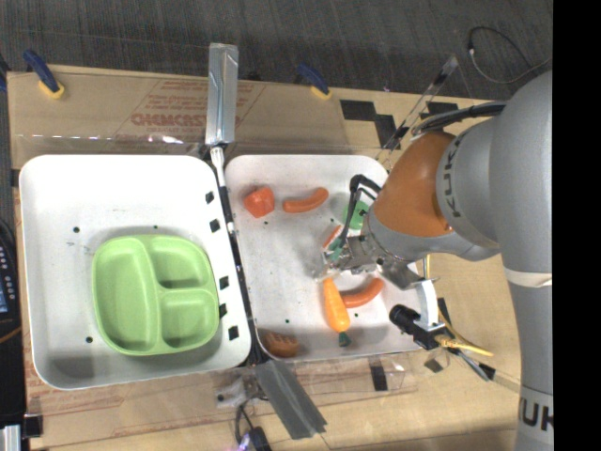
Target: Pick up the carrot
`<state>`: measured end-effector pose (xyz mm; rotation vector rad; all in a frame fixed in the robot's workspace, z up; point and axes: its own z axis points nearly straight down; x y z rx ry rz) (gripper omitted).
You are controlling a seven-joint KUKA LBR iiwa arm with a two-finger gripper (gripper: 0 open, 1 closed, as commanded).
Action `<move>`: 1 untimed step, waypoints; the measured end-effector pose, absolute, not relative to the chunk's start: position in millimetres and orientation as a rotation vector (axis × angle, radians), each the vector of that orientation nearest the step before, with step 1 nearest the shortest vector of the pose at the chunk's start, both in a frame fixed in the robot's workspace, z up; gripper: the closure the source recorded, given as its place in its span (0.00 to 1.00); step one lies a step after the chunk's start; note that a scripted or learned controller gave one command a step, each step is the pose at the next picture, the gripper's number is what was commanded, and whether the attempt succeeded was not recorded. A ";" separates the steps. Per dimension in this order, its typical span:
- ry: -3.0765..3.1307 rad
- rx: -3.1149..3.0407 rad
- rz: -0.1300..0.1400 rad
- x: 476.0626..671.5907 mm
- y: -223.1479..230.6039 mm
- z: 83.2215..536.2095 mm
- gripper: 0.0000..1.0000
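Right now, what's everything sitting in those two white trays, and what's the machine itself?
Bins: two, white, shallow, side by side on the bench.
Divided plate: one, light green, in the left bin.
Carrot: one, orange with a dark green tip, near the front of the right bin, just below the gripper.
Sausages: two, orange-red; one at the back of the right bin, one beside the carrot.
Red-orange chunk: one, back left of the right bin.
Brown item: one, front left corner of the right bin; too small to identify.
Arm: one, grey with an orange band, reaching from the right.
Gripper: one, over the right bin.
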<state>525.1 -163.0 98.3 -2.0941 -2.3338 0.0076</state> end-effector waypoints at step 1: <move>-2.048 -2.377 0.006 504.3 -115.5 212.5 1.00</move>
